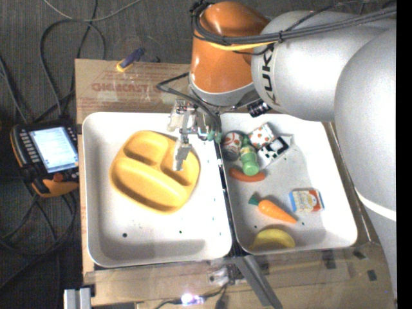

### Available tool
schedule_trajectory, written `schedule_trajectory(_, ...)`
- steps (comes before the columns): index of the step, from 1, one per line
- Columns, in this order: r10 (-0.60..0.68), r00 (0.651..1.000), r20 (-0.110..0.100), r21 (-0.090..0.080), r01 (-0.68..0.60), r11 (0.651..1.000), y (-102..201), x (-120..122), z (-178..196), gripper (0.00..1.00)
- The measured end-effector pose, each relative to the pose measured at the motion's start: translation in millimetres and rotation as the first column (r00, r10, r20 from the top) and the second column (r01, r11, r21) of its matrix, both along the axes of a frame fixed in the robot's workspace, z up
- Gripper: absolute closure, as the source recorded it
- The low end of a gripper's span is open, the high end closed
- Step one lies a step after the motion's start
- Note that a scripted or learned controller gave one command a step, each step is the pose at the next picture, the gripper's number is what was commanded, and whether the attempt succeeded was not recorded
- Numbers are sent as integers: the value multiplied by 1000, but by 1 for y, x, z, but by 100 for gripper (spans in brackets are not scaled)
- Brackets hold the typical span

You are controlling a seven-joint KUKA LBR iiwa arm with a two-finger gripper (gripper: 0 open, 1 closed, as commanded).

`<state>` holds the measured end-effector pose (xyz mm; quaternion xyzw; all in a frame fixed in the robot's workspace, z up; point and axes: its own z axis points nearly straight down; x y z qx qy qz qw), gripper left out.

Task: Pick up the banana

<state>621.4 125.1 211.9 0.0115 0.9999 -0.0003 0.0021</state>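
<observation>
The yellow banana [273, 238] lies at the front edge of the right bin [335, 172], just in front of an orange carrot [277, 210]. My gripper [182, 152] hangs over the left bin [96, 192], above the right side of a yellow divided plate [151, 172]. It is far from the banana, up and to the left across the wall between the bins. Nothing shows in the gripper. The arm's orange band and grey body cover the back of the right bin.
The right bin also holds a small carton [304, 200], a green bottle [249, 161], a red pepper [248, 176], a can [231, 143] and a red-and-white box [267, 140]. A teach pendant [48, 150] sits left of the bench.
</observation>
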Motion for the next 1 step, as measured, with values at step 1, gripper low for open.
schedule_trajectory(1, 108, 994, 23, 3, -108, 994, -3, -54, -100, 0)
